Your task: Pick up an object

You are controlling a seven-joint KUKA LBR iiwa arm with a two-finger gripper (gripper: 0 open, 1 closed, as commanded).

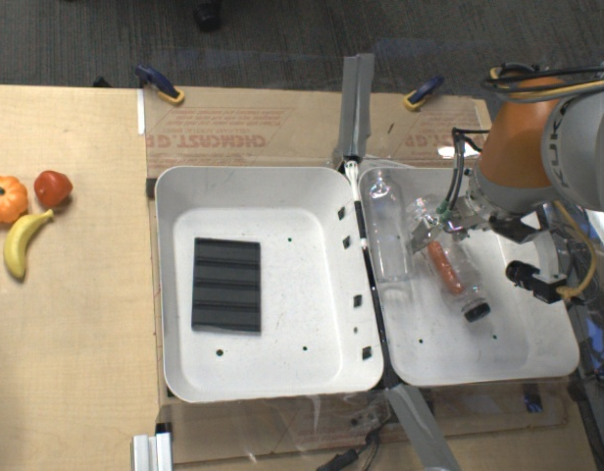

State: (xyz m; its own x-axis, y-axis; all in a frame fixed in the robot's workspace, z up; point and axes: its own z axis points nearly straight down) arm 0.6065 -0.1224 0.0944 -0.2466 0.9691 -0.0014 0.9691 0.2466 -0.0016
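The right bin [498, 361] holds a clear plastic bottle [381, 229] lying along its left wall. An orange-red sausage-shaped object [445, 267] lies near the bin's middle, and a small dark piece [476, 311] lies just below it. My gripper [431, 228] hangs low over the bin, right above the upper end of the orange-red object and just right of the bottle. The arm's orange band [518, 140] rises behind it. A black ribbed block [226, 285] lies flat in the left bin [273, 189].
On the wooden table to the far left lie an orange fruit [5, 200], a red fruit [53, 188] and a banana [23, 243]. Clamps [160, 84] [423, 91] hold the cardboard behind the bins. Black cabling and fittings [537, 281] sit at the right bin's right side.
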